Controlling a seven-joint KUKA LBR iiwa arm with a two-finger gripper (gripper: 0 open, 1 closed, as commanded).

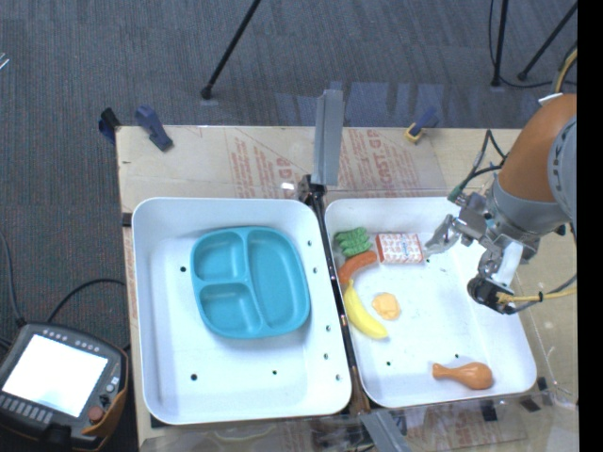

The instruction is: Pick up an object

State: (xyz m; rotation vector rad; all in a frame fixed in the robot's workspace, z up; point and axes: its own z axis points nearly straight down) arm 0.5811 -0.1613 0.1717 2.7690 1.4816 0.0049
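Five toys lie in the right bin (pixel 528 342), among them a curved yellow banana (pixel 364 314); pincer (pixel 440 237) grip state unclear.

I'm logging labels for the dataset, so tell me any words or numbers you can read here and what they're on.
Red lettering on the cardboard sheet under the bins: upside down, too blurred to read.
Print on the small red-and-white box in the right bin: too small to read.
Teach pendant screen: glare, nothing legible.
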